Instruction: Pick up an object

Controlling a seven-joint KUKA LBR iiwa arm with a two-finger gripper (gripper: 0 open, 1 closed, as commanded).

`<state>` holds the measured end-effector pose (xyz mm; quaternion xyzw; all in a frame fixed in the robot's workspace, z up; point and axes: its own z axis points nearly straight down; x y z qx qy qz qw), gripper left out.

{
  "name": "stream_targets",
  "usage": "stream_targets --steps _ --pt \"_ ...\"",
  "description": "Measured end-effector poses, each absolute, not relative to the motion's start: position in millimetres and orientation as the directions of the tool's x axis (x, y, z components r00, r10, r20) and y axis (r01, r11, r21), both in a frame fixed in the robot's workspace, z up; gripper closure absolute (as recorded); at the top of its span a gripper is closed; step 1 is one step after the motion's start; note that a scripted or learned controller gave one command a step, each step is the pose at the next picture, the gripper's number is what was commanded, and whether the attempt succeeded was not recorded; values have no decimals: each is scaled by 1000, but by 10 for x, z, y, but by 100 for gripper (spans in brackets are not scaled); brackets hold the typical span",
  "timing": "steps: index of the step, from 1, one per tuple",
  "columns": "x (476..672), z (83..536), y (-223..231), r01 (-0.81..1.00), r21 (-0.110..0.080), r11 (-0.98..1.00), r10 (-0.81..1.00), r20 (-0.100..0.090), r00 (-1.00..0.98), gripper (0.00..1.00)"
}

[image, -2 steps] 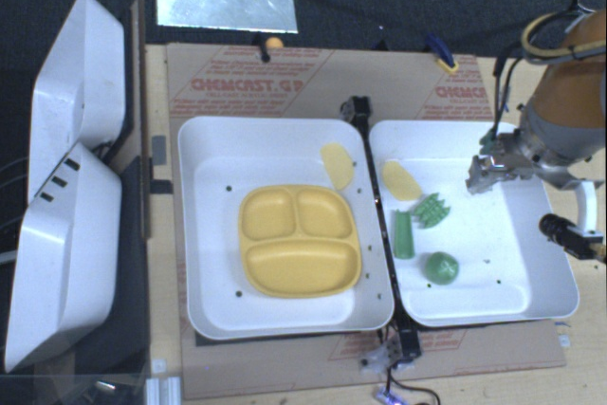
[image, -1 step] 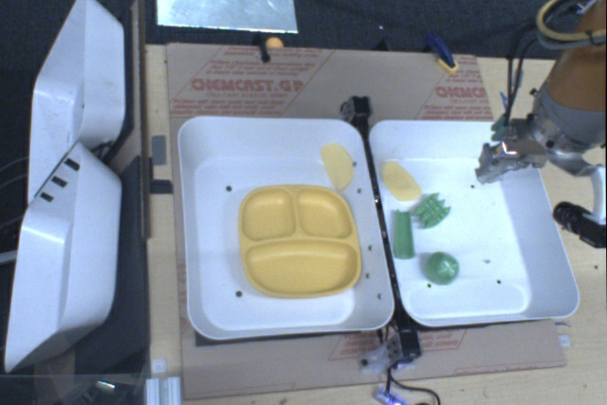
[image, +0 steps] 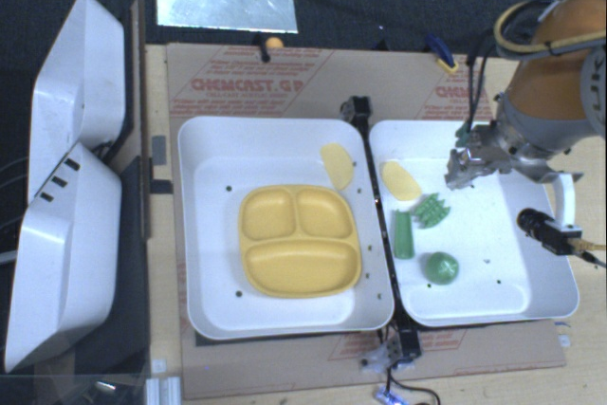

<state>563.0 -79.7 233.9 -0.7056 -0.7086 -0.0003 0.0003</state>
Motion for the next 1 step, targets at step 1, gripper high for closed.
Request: stream_targets --steps 1 --pt "5555 2374 -274 1000 1 5 1000 1 -5 100"
